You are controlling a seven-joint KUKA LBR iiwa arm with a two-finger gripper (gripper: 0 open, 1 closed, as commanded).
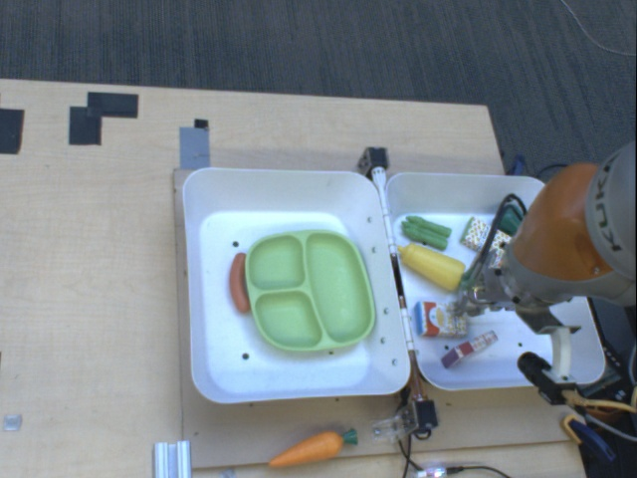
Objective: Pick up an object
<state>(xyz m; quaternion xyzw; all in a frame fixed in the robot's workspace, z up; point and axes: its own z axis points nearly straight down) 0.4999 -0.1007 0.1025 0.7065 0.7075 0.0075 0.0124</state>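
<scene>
Beside the hand [461, 312], the red-and-white packet's [428, 319] print stays unreadable.

A green divided plate [309, 291] and a sausage [238, 282] crowd the left bin [214, 371], leaving bare margins. In the right bin [594, 366], corn [432, 263], beans [426, 231] and packets [468, 349] crowd the left; bare floor lies right.

Green 3-compartment tray [311, 292] centred in left bin [204, 366]. Red sausage [238, 282] just left of tray, lying lengthwise. Toy carrot [311, 449] on bench [90, 297] near bins' front edge. Dark tape patches [100, 116] at bench's far left. Grey carpet [299, 28] beyond.
</scene>
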